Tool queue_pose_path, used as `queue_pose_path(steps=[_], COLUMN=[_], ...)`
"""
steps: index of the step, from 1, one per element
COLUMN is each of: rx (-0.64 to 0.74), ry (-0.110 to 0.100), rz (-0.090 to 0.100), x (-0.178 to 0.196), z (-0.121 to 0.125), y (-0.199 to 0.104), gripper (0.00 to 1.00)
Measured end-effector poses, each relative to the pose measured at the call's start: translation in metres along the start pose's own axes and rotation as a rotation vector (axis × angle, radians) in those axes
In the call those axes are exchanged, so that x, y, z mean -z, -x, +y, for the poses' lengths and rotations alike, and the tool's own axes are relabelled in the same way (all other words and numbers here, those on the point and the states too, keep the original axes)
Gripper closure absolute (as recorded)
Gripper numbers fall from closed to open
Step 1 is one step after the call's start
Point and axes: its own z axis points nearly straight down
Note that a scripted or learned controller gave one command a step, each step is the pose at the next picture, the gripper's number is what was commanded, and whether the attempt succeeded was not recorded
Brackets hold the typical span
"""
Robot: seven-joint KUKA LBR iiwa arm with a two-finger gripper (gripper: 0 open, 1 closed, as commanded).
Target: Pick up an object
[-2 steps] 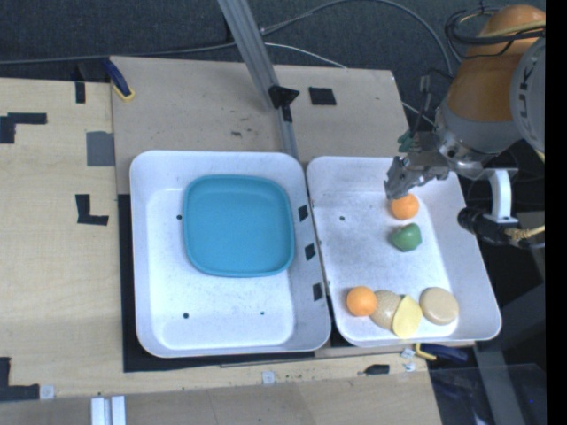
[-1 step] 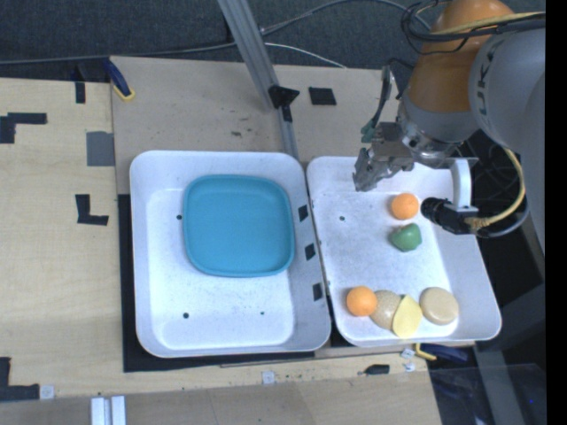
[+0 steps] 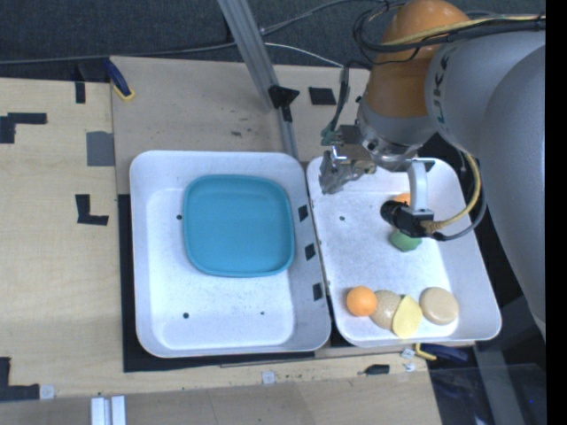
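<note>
A green ball (image 3: 407,241) lies in the right bin (image 3: 354,228), partly under a black piece of the arm, with a bit of orange just above it. The gripper (image 3: 335,173) hangs over the bin's far left corner; whether it is clenched or released I cannot tell. 4 items sit along the near edge: an orange ball (image 3: 361,301), a tan lump (image 3: 385,308), a yellow piece (image 3: 407,318), a beige disc (image 3: 438,305). A blue plate (image 3: 237,224) fills the left bin (image 3: 159,264).

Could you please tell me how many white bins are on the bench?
2: the left bin holds a blue plate; the right bin holds small objects along its near edge, under the arm.
</note>
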Motion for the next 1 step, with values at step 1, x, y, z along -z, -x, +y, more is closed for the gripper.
queue_pose_path(steps=[1], rx=[0.0], ry=[0.0], rz=[0.0], x=[-0.0129], z=[0.0077], y=[-0.0505], gripper=[1.0])
